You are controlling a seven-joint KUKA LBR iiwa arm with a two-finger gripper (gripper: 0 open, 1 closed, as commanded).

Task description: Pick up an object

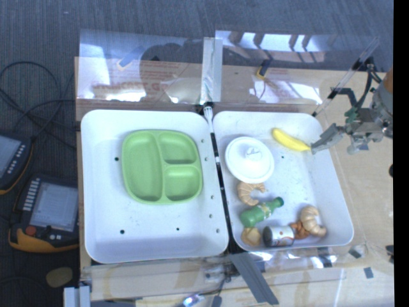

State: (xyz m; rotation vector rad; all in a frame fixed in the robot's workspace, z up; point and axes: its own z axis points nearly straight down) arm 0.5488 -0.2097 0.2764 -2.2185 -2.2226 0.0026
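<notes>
Gripper [337, 139] fingers look spread at the right bin's [342, 200] far right edge, and we see nothing between them; one dark finger tip [321, 140] lies just beside the banana [291, 140]. In that bin we also count a white bowl [250, 159], a green bottle [260, 212], a can [278, 236] and pastries [250, 191] (toward its near edge). A green divided plate [162, 166] sits in the left bin [102, 222].

A green three-compartment plastic tray [161, 166] lies in the left shallow white bin [96, 235]. In the right white bin [339, 203], a round white lidded bowl [250, 158] sits centrally; a yellow banana [290, 140] at two o'clock, a croissant [250, 191] and green bottle [259, 212] toward six. The grey two-finger gripper [339, 139] hangs at the bin's three o'clock rim.
</notes>
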